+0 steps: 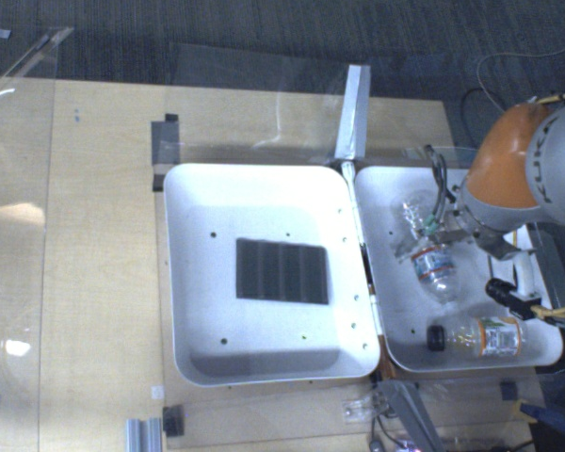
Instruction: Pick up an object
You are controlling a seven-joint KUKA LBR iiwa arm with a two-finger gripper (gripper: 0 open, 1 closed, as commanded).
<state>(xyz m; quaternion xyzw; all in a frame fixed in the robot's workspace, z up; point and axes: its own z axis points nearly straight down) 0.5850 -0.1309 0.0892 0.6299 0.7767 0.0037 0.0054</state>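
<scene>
1. Two clear plastic bottles lie in the right white bin [395, 252]: a crumpled one [431, 260] mid-bin, a black-capped one [476, 337] by its near edge
2. Gripper [440, 226] hangs over the crumpled one; its grip, I cannot tell
3. Reaching step; next, lower and squeeze

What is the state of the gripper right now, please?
Gripper: cannot be told. It is low in the right bin, right at a clear plastic bottle.
</scene>
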